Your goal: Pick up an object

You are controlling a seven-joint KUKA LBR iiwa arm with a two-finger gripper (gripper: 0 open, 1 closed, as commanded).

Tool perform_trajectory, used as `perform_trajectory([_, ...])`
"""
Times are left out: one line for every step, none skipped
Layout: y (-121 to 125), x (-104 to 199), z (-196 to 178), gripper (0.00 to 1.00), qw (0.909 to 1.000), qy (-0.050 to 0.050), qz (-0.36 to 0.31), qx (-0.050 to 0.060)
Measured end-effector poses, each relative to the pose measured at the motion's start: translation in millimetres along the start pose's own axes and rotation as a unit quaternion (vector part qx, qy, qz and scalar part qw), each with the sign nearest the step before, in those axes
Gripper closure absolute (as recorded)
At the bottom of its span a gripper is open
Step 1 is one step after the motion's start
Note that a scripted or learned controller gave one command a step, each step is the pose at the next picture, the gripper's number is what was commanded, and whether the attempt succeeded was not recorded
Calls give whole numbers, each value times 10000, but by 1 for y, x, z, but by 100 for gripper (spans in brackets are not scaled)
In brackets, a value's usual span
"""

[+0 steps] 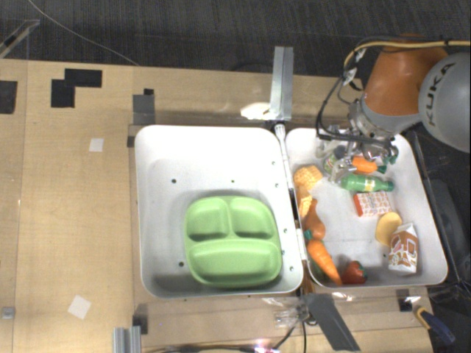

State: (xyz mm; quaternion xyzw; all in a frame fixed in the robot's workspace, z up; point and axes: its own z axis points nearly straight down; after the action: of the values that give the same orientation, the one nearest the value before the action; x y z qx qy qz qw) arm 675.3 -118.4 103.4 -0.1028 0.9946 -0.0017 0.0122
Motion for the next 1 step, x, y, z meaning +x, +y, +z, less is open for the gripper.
perform_trajectory([47, -9, -89, 100, 9782, 21, -2075, -21])
